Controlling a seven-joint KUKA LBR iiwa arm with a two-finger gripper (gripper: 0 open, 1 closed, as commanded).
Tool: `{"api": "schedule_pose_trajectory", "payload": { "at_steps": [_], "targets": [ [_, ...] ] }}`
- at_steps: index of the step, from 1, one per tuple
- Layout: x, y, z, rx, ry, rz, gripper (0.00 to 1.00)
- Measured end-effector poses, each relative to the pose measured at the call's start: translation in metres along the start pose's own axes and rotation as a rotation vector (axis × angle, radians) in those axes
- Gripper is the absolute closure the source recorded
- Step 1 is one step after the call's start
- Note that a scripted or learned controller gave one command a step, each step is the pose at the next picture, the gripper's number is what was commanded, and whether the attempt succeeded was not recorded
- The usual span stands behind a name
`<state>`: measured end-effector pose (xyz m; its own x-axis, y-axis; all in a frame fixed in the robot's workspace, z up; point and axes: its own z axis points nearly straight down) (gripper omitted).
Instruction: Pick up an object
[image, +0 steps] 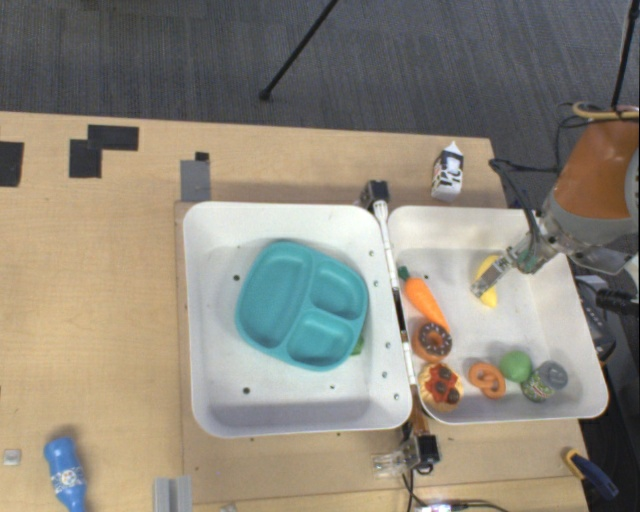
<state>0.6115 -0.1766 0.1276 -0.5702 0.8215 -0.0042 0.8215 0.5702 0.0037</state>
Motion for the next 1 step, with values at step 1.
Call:
{"api": "schedule_pose_trajectory", "payload": {
  "at_steps": [1],
  "targets": [
    [-0.0105, 0.0418, 0.0421, -0.001, 0.000, -0.102, 0.00]
  ]
}}
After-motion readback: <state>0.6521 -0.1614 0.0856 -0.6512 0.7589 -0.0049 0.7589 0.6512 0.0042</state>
